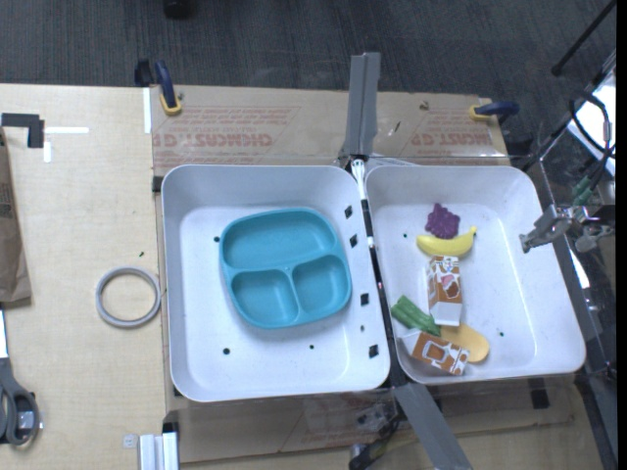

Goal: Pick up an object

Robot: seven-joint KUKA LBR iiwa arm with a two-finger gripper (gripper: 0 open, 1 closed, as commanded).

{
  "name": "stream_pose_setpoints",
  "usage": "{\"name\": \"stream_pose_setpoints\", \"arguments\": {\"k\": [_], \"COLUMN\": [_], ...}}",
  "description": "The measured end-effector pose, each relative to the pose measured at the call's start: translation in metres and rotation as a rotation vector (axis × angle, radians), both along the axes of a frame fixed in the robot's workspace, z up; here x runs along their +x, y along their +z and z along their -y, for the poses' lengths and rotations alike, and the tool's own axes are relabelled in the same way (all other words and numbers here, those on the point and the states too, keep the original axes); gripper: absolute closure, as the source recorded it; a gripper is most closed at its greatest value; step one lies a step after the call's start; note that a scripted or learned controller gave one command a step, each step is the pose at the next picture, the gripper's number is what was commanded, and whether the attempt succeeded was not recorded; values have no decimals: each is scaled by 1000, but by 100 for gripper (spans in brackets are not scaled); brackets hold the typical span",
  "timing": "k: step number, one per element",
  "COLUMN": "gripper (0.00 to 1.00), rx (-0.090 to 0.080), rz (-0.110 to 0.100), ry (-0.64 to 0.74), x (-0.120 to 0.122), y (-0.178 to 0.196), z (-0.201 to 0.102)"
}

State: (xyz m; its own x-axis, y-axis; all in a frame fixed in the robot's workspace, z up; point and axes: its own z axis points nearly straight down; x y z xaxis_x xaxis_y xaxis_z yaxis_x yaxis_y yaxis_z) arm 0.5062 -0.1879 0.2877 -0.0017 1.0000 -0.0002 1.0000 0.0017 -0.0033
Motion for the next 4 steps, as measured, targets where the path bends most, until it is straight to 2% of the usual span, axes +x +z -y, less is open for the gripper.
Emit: {"name": "stream_pose_setpoints", "arguments": {"k": [1,2,3,4], "gripper": [0,0,0,100], "rx": [-1,-2,-6,-1], "rz": [-2,27,30,42], "ry": [-412,-229,-97,-95], "x": [6,57,96,100], "y": [-135,-177,-181,-167], "z": [-15,-59,-86,-88]}}
